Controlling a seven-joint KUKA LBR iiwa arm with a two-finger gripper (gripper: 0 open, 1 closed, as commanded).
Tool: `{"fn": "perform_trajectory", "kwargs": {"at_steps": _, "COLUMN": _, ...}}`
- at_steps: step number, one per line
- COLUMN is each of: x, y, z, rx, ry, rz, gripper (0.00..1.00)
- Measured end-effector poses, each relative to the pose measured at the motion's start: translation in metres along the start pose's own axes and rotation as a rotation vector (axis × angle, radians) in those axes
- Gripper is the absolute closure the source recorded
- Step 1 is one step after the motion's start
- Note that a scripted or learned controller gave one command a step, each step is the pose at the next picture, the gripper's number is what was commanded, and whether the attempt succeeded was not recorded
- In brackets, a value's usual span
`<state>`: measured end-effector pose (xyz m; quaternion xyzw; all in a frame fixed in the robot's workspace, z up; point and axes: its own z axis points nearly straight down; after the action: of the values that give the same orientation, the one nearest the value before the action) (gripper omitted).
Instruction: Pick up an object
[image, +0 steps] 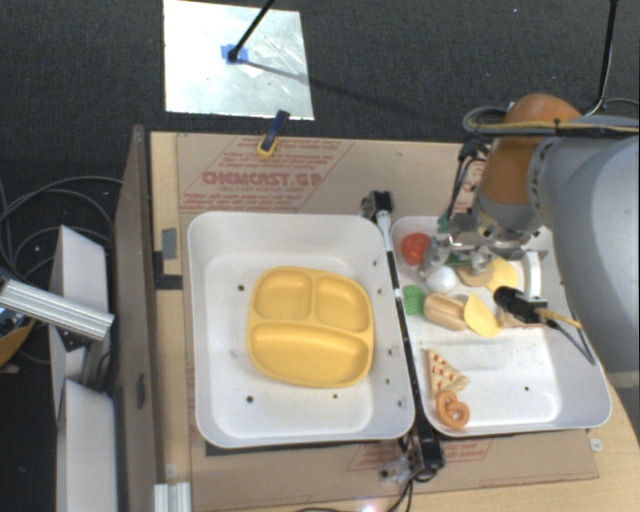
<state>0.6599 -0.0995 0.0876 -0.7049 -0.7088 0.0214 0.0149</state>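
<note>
On the desk (300, 165) the left bin (220, 330) holds a yellow tray (310, 327); the right bin (560, 400) holds small toy foods. The gripper (462, 250) hangs low over the red tomato (415, 246) and white egg (441, 279); whether its fingers are open I cannot tell. These look light, hard, smooth and round, apt to slip: grip the egg across its middle.

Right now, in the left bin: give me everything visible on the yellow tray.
The yellow tray is a rounded-rectangle plate of matte, plastic-looking material with three compartments: two smaller ones along its far side and one wide one on the near side, split by raised ridges. It lies flat and face up, turned slightly off square, near the middle of the left bin, resting on the bin's floor. No items lie in its compartments and nothing else touches it.
</note>
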Motion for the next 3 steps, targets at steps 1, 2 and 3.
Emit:
{"fn": "perform_trajectory", "kwargs": {"at_steps": 1, "x": 0.0008, "y": 0.0000, "z": -0.0001, "rx": 0.000, "ry": -0.002, "rz": -0.001, "gripper": 0.00}}
{"fn": "perform_trajectory", "kwargs": {"at_steps": 2, "x": -0.0008, "y": 0.0000, "z": 0.0003, "rx": 0.000, "ry": 0.001, "rz": 0.000, "gripper": 0.00}}
{"fn": "perform_trajectory", "kwargs": {"at_steps": 3, "x": -0.0004, "y": 0.0000, "z": 0.0003, "rx": 0.000, "ry": 0.000, "rz": -0.002, "gripper": 0.00}}
